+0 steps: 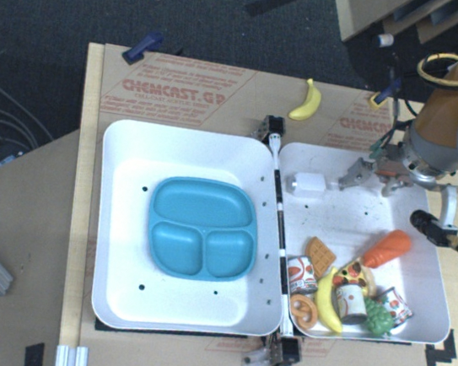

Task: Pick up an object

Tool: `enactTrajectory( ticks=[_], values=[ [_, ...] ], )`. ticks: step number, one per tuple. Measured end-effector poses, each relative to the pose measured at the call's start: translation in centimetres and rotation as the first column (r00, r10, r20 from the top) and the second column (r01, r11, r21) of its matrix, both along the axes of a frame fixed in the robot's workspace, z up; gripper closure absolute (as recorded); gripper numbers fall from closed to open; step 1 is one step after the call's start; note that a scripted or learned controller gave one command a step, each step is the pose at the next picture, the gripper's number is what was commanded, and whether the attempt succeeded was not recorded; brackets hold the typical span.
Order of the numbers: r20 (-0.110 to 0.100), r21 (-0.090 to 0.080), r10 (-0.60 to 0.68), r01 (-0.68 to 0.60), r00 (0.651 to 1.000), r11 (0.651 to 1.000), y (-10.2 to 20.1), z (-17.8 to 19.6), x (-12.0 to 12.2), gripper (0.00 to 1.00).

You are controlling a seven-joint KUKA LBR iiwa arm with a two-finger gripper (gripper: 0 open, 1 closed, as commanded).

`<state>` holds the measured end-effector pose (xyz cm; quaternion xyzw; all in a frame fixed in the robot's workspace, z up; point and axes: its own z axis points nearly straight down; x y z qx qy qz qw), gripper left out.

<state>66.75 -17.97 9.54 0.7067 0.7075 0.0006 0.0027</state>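
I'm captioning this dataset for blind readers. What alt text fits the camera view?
A grey and orange robot arm reaches from the right over the far end of the right white bin, where toy foods, among them a carrot and a banana, lie heaped at the near end. The left bin holds a blue divided plate; another banana lies on the bench behind.

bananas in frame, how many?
2. One banana lies on the bench beyond the bins, outside both. The other banana lies in the right bin's near-end pile, beside the pretzel. The pile could hide more.
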Motion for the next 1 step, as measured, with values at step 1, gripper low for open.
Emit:
enactTrajectory(
  ticks=[1],
  values=[
    [-0.003, 0.001, -0.002, 0.002, 1.0, 1.0, -1.03, -1.07, -0.09, 0.0]
  ],
)
